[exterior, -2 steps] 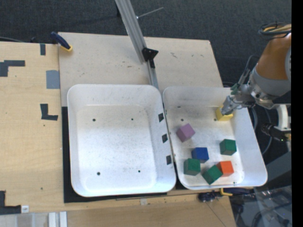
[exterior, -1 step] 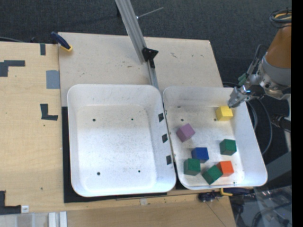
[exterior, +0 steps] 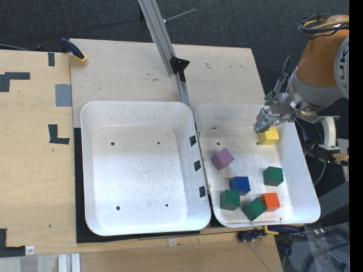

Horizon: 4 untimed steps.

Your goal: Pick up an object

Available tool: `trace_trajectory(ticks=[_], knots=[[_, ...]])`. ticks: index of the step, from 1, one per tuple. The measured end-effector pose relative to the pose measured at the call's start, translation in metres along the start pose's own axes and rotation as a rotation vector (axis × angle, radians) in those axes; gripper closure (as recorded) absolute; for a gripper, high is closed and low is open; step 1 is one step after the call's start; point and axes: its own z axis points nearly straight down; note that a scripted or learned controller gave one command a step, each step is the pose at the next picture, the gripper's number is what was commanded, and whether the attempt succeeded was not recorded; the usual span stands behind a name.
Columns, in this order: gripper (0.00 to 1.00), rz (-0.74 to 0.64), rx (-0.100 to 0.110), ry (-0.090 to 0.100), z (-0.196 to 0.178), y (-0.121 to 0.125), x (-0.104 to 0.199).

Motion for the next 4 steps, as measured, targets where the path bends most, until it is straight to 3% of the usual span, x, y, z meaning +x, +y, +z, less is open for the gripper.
trace_trajectory(ticks=[3, 4], knots=[[1.0, -0.002, 0.002, 0.001, 0.019, -0.02, 0.17], [1.0, -0.002, -0.001, 0.0, 0.008, -0.032, 0.215]])
